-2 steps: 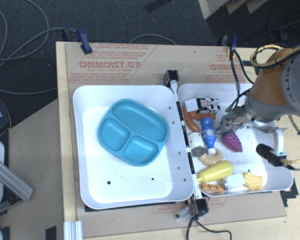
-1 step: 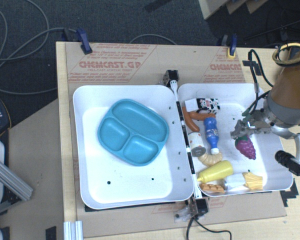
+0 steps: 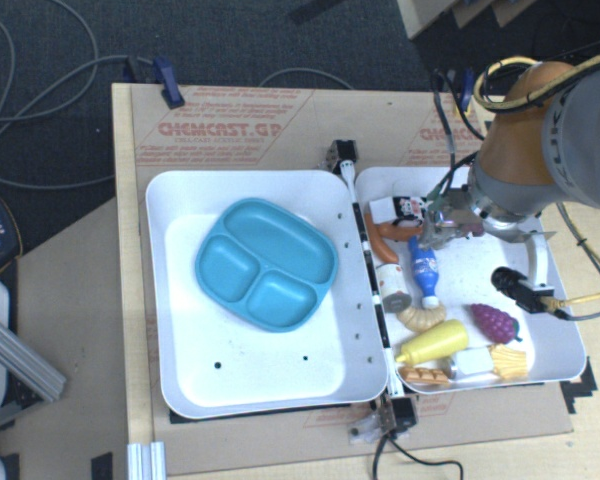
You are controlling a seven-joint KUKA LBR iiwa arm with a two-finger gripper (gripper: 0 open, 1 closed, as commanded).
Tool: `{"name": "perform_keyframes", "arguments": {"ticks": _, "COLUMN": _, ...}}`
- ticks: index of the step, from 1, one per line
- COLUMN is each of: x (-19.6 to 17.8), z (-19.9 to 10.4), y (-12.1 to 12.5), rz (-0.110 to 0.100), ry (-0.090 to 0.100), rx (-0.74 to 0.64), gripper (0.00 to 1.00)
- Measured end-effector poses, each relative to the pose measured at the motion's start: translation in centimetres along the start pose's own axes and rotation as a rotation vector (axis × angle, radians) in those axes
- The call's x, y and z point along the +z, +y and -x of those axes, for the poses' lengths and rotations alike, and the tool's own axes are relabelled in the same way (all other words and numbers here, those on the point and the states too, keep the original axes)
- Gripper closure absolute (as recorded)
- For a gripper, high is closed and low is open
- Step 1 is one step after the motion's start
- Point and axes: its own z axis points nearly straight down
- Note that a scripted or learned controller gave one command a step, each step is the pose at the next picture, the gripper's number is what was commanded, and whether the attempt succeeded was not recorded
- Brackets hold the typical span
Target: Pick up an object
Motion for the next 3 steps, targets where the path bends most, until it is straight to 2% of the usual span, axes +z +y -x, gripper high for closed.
{"name": "perform_keyframes", "arguments": {"ticks": 1, "x": -0.1, "z": 0.4, "y": -0.3, "rz": -0.003, "ry": -0.001, "rx": 0.006, "gripper": 0.0}}
{"name": "perform_keyframes", "arguments": {"ticks": 2, "x": 5.2, "z": 0.4, "y": 0.0, "rz": -0.01, "ry": 0.001, "rx": 0.007, "gripper": 0.0}}
{"name": "perform_keyframes", "arguments": {"ticks": 3, "x": 4.9, "z": -0.5, "y": 1.8, "rz": -0.001, "ry": -0.001, "rx": 0.005, "gripper": 0.0}}
